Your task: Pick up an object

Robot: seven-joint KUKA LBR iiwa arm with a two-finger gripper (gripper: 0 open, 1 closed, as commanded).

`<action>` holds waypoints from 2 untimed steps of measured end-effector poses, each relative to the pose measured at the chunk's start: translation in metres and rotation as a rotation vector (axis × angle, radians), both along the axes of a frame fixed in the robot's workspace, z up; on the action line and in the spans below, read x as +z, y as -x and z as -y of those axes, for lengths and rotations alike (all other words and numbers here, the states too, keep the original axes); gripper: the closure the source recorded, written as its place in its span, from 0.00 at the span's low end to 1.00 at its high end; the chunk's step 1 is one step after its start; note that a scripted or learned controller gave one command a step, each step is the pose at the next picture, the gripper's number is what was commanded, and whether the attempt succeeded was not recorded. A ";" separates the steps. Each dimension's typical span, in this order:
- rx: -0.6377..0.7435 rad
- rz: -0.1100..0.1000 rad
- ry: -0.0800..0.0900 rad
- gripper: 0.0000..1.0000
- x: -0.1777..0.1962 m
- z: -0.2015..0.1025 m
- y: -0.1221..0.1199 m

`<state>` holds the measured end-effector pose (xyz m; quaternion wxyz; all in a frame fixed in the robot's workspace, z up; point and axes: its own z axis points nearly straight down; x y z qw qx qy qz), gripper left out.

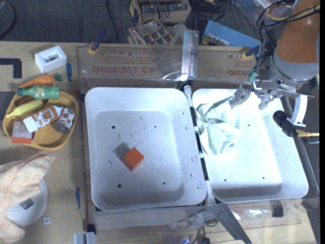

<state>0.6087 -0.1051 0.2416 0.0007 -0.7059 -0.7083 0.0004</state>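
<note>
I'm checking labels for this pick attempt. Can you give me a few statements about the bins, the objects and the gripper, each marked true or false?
1. An orange block lies in the left bin. True.
2. A pale cloth lies in the right bin. True.
3. The gripper hangs over the left bin. False: it is over the right bin's far part, beside the cloth.
4. The cloth lies on top of the block. False: they are in separate bins.
5. The yellow bowl sits inside the right bin. False: it stands on the bench, left of both bins.
</note>
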 end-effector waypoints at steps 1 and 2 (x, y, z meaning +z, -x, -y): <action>-0.018 0.000 0.000 0.00 -0.078 -0.010 0.022; 0.090 0.005 0.002 0.00 -0.103 0.047 -0.002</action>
